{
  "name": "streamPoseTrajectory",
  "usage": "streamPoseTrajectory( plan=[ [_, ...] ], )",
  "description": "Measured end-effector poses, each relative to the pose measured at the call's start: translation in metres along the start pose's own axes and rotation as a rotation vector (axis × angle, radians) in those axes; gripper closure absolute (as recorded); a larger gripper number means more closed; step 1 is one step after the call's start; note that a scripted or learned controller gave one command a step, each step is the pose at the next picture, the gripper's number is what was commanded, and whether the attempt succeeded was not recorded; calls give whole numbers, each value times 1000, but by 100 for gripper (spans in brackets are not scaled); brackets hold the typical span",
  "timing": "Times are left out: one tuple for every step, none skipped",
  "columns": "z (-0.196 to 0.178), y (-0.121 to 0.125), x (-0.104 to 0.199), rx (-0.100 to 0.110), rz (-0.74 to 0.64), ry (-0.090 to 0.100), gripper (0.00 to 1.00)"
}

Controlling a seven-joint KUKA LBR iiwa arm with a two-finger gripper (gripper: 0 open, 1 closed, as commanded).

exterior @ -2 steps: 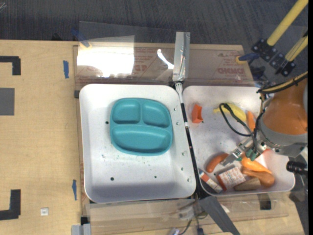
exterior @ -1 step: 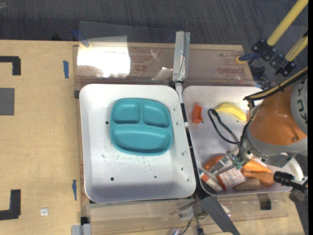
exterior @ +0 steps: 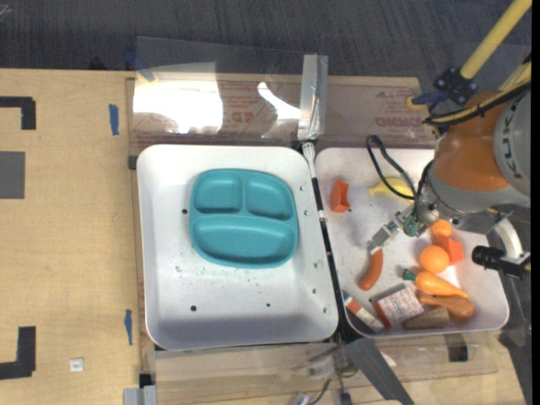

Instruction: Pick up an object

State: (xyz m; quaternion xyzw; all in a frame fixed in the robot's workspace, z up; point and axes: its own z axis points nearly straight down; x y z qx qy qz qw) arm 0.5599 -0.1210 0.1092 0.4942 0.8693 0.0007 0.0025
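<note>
A light wooden bench [exterior: 67, 251] on dark carpet bears two white bins [exterior: 169, 310]. The gripper [exterior: 390, 233] (fingers slightly parted, holding nothing) hovers in the right bin, a sausage [exterior: 370, 270] just below it, one teal plate [exterior: 245, 216] well left.

From my feed, dark grey carpeted floor [exterior: 253, 7] runs along the top. The light wooden tabletop [exterior: 67, 226] spreads left, marked with black corner brackets [exterior: 21, 112] and bits of blue tape [exterior: 113, 118]. Glare sits on a clear plastic sheet [exterior: 219, 99] behind the bins, over brown cardboard [exterior: 371, 108].
</note>
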Motion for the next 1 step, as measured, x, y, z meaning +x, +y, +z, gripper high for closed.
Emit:
streamPoseTrajectory(
  plan=[
    [19, -31, 35, -7, 107, -7, 0]
  ],
)
